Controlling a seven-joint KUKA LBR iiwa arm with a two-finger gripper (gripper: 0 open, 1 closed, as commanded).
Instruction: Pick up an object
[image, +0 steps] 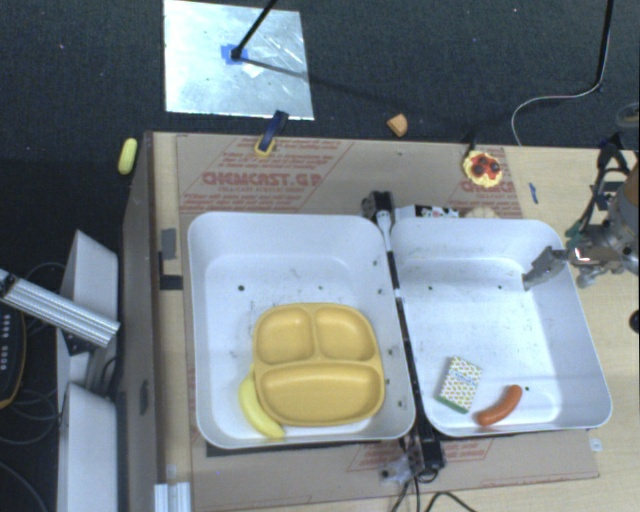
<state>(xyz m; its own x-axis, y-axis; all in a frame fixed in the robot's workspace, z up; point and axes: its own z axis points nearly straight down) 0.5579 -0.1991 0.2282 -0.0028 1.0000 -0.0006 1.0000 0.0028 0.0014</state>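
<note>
- Nearest the camera, in the right bin (585, 345): an orange sausage (499, 405), smooth and curved, lies near the front wall. Just beside it sits a small flat packet (460, 384), rectangular, with a speckled face, tilted. Both lie loose and apart, so I judge either a fair candidate for pickup.
- In the left bin (215, 300): a yellow divided plate (318, 362), matte plastic with three compartments, occupies the front half. A yellow banana (259, 408), smooth and bent, rests against its front left rim, wedged toward the bin wall; I judge that a harder approach.
- Both bins are shallow, white and round-cornered, butted side by side on printed cardboard.
- My gripper (548, 265) stands at the right bin's far right corner, above its rim, well apart from sausage and packet. One grey finger shows; whether the pair stands wide or narrow I cannot tell. Nothing is seen between them.
- Beyond the bins: a small red-and-yellow toy (484, 167) rests on the cardboard.
</note>
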